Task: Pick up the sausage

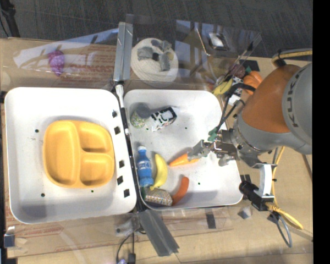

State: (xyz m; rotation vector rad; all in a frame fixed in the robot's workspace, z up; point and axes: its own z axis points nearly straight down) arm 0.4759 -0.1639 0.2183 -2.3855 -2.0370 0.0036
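Note:
The sausage is a curved reddish-brown piece lying near the front wall of the right bin. My gripper reaches in from the right and hangs over the middle of that bin, up and to the right of the sausage and apart from it. Its tip is right above the thick end of an orange carrot. Whether it touches the carrot is unclear.
Left of the sausage lie a banana, a blue bottle and a speckled lump. A grey-green object and a black-and-white one sit at the bin's back. The left bin holds a yellow divided plate.

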